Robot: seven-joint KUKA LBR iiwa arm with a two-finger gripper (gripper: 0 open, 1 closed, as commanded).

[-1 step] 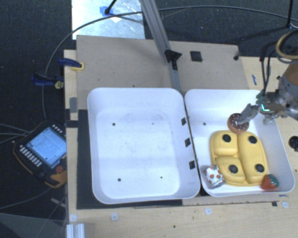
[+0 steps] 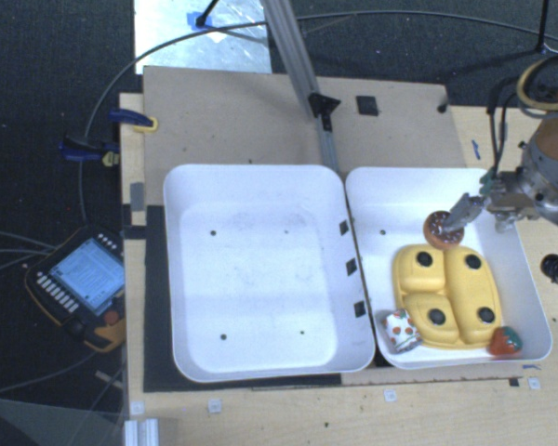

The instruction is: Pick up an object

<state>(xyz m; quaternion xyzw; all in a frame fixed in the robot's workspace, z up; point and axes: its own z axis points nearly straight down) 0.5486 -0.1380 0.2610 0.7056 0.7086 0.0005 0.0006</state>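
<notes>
The pincer (image 2: 449,221) hangs over the right bin (image 2: 381,203), at the doughnut (image 2: 441,229); I cannot tell its grip. A yellow tray (image 2: 446,294) lies at six o'clock from it.

Tray (image 2: 446,295) in right bin (image 2: 377,203)

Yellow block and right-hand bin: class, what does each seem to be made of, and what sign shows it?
Yellow block: probably moulded plastic, smooth and slightly glossy, with rounded lobes and dark round holes. Right-hand bin: likely thin formed plastic, matte white, with rounded corners and a raised rim.
</notes>
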